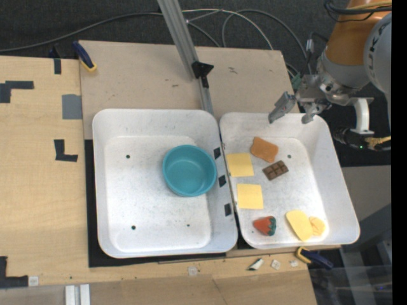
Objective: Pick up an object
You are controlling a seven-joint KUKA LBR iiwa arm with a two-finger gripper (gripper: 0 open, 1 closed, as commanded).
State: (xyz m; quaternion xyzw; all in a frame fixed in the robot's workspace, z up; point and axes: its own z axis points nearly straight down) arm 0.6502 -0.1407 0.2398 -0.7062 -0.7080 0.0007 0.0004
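Here, step: approach, nothing lifted yet.
Gripper (292, 111): fingers spread, gripping nothing, poised over far rim of right bin (340, 189).
Nearest target: orange block (264, 149), lying just below, beside chocolate piece (275, 169) and yellow squares (240, 164).
Left bin (114, 183): holding teal bowl (189, 170).
Next move, likely: descend over orange block, straddle, close.

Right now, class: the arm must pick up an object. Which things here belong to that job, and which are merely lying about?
Belonging to the job:
hand, open
orange piece
chocolate square
two yellow squares
strawberry
yellow wedge
blue bowl

Lying about:
blue clamp
grey pole
cables
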